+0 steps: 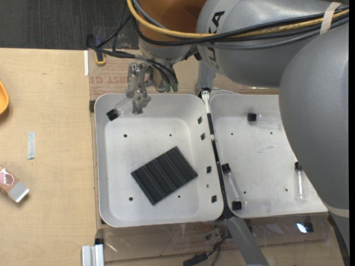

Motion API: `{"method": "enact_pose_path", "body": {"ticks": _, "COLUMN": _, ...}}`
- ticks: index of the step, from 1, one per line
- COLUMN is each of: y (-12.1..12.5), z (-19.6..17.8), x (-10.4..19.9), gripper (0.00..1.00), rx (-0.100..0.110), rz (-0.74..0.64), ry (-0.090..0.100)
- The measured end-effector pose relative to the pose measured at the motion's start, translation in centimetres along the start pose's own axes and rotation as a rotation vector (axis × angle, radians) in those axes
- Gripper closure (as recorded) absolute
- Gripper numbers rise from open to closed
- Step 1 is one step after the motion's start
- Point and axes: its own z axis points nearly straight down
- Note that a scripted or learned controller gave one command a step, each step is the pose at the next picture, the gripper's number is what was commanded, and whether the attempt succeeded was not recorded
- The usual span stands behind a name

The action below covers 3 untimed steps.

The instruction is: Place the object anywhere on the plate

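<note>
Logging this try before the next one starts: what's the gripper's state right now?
Gripper: above the left bin's far edge; nothing visibly held; open or closed cannot be told.

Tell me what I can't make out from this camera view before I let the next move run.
- hand: small and blurred at the left bin's back rim; open or shut is unreadable.
- dark ribbed plate: plainly seen, but no object to place is identifiable.
- right bin: its right side is covered by the grey arm.
- orange item: cut off by the left edge.
</note>
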Motion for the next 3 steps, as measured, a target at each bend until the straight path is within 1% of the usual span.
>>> {"method": "enact_pose_path", "body": {"ticks": 1, "y": 0.2, "z": -2.3, "x": 1.0, "gripper": 1.00, "rx": -0.002, "rz": -0.521, "ry": -0.002}}
{"method": "enact_pose_path", "body": {"ticks": 2, "y": -0.7, "z": -5.6, "x": 0.1, "gripper": 1.00, "rx": -0.001, "rz": -0.624, "ry": -0.002}}
{"method": "enact_pose_path", "body": {"ticks": 3, "y": -0.7, "z": -8.1, "x": 0.1, "gripper": 1.00, "rx": -0.002, "rz": -0.689, "ry": -0.001}}
